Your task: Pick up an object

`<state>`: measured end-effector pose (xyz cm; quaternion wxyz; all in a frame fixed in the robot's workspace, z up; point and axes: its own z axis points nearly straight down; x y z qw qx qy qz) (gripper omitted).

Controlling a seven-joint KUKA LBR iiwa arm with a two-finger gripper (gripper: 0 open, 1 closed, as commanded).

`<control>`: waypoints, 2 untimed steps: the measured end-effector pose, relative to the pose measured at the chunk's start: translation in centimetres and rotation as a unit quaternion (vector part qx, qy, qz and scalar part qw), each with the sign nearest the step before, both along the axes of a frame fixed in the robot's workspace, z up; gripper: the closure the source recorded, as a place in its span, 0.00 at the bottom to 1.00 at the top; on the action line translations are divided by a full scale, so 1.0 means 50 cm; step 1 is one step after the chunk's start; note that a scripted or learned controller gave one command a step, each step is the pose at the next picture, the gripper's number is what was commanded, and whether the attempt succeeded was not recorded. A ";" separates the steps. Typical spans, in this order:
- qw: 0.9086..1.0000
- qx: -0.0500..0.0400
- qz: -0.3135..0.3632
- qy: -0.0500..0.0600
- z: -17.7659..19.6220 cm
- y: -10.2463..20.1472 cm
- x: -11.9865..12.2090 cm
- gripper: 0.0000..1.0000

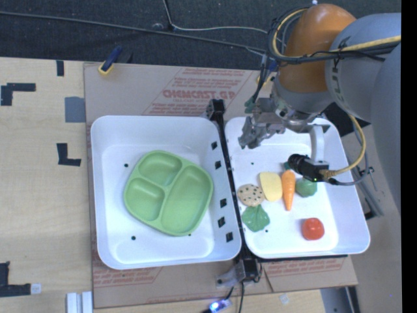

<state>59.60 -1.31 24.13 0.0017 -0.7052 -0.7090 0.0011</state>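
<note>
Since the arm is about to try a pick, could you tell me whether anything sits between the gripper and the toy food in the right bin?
Nothing visible does. The gripper hangs over bare floor at the back left of the right bin. The cookie, yellow piece and carrot lie in front of it with open white floor between.

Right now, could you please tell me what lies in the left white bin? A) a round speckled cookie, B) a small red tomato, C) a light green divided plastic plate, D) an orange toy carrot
C: the light green divided plastic plate lies alone in the left white bin, while the cookie, tomato and carrot all sit in the right white bin.
</note>
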 end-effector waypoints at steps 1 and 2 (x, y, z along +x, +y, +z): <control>1.000 0.000 0.000 -0.001 0.001 0.092 -0.011 1.00; 1.000 0.000 0.001 0.000 -0.039 0.207 -0.028 1.00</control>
